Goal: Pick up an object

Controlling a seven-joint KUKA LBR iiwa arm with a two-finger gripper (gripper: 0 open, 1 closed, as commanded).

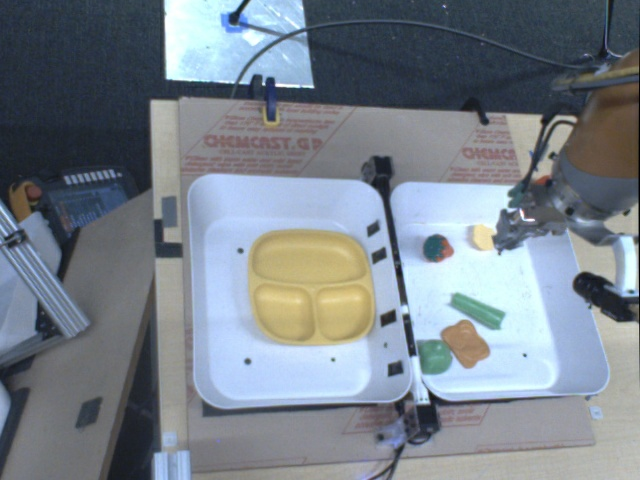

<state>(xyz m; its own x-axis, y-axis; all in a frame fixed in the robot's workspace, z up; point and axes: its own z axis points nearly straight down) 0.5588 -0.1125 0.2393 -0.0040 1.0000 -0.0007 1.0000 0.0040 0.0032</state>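
Dark speckled carpet surrounds a bench topped with brown printed cardboard (300,138); a silvery foil sheet (235,23) lies on the floor beyond it, and cables trail across.

Camera view, looking down at a slant:
- 2 shallow white bins side by side. Left bin (215,268) holds 1 yellow plastic plate with 3 compartments (310,285), sitting about centre, nothing in it.
- Right bin (570,318) holds 5 loose items: small round toy, green with a red patch (436,248), near the upper left; pale yellow lump (483,237) just right of it; green stick-shaped piece (477,310) at mid-bin, lying at a slant; orange lumpy piece (466,342) below that; green rounded piece (433,356) touching or just beside the orange one, against the bin's left wall.
- Grey arm with orange band (605,128) reaches in from the right. Gripper (512,230) is low over the upper part of the right bin, just beside the pale yellow lump, to its right.
- Claw state: cannot tell; the tip is dark and blurred against the bin.

Progress, as judged: nothing looks lifted. All 5 items appear to rest on the bin floor. Nearest candidate is the yellow lump. The grasp itself and the lift are left to do.
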